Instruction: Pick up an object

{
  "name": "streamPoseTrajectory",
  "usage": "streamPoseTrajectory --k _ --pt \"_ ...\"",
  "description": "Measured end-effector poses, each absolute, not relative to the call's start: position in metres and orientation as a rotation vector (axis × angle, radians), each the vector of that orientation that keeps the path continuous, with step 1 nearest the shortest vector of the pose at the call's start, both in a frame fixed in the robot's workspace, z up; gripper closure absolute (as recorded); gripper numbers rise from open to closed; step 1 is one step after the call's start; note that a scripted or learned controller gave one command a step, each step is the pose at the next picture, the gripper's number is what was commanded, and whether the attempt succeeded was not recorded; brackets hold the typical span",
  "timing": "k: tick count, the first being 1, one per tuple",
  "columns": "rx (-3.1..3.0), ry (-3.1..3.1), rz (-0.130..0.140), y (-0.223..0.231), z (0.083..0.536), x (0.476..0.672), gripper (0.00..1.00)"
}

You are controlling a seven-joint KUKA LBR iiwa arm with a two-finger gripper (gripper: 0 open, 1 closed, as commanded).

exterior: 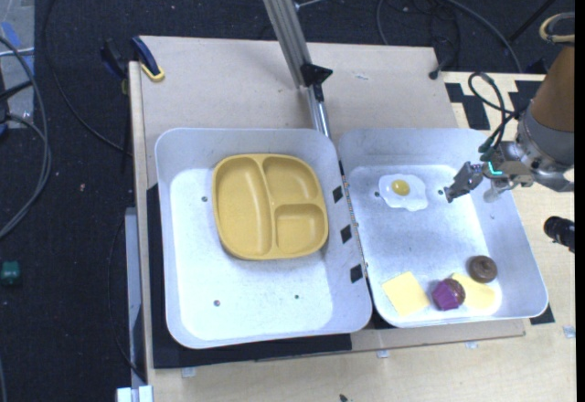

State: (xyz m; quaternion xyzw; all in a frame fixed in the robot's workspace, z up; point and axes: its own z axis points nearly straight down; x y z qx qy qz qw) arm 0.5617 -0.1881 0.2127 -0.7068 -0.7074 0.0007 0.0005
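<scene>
Two white bins side by side — gripper [468, 179] at the right one's far edge.

Camera view: the left bin [183, 300] holds a yellow divided plate [271, 206]. The right bin [512, 245] holds a fried egg [403, 191] near the gripper, plus a yellow block [405, 292], purple piece [448, 293] and brown donut [482, 269] along the near side. Whether the fingers are wide or narrow I cannot tell — nothing visibly between them.

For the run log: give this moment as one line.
arm: over right bin | gripper: beside fried egg, apart | doughnut, purple piece: untouched
</scene>
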Motion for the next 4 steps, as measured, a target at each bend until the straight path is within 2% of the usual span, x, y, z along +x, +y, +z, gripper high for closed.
streamPoseTrajectory --k 1,3,4 --pt "-2.22 -2.223 0.001 -0.188 0.213 0.562 0.0" --pt "-2.219 -2.218 0.004 -0.189 0.096 0.557 0.0" --pt "-2.223 -2.222 0.0 -0.19 0.109 0.559 1.0"
